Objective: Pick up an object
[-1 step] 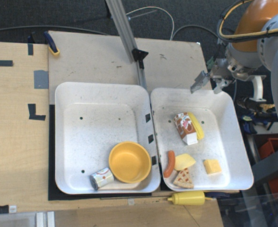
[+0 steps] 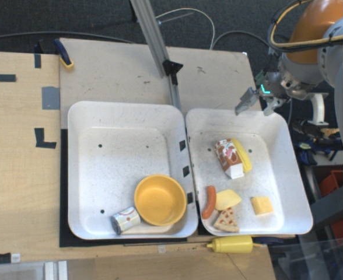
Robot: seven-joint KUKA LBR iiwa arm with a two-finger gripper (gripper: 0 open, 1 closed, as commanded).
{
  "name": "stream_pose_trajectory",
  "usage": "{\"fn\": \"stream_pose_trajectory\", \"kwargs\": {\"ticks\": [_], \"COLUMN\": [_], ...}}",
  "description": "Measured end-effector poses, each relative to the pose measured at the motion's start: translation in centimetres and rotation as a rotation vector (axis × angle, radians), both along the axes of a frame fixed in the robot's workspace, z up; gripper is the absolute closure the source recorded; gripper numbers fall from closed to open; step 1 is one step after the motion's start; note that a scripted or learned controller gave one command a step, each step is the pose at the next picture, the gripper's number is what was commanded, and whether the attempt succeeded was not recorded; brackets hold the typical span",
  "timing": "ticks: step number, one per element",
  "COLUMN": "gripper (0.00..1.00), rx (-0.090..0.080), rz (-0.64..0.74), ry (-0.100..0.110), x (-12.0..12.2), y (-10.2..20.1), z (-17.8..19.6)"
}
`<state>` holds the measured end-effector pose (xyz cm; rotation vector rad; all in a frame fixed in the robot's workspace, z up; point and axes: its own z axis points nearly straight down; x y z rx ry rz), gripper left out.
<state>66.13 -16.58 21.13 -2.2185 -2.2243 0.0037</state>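
Closest to the lens, a yellow mustard bottle (image 2: pixel 233 244) lies on its side on the bench just outside the right bin's (image 2: pixel 294 156) near rim, its nozzle pointing left and its right end partly tucked under the rim. Inside that bin, along the near wall, sit a pizza slice (image 2: pixel 227 220), a pale yellow wedge (image 2: pixel 228 200) touching it from above, an orange sausage (image 2: pixel 209 202) leaning against the wedge's left side, and a small cheese cube (image 2: pixel 262 205) apart to the right. Further back, a red-and-white carton (image 2: pixel 228 158) lies tilted with a banana (image 2: pixel 243 156) pressed along its right side; the print on the carton is too small to read.

In the left bin (image 2: pixel 90 156), a yellow bowl (image 2: pixel 159 199) stands upright in the near right corner, and a small can (image 2: pixel 125 220) lies on its side just beside it, its label unreadable.

Above the far right corner of the right bin hangs the gripper (image 2: pixel 259 102), well apart from every item and holding nothing. Its fingers are dark and seen at a slant, so whether they are spread or pressed together cannot be told. The arm (image 2: pixel 314 22) behind it is cut off by the right edge
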Motion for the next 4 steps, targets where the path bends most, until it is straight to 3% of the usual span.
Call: {"fn": "stream_pose_trajectory", "kwargs": {"ticks": [2, 3, 4], "gripper": [0.0, 1.0, 1.0], "rx": [0.001, 0.0, 0.0], "rz": [0.0, 0.002, -0.001], "ry": [0.006, 0.0, -0.007], "x": [-0.9, -0.7, -0.9], "y": [0.3, 0.4, 0.5], "z": [-11.8, -10.4, -4.1]}}
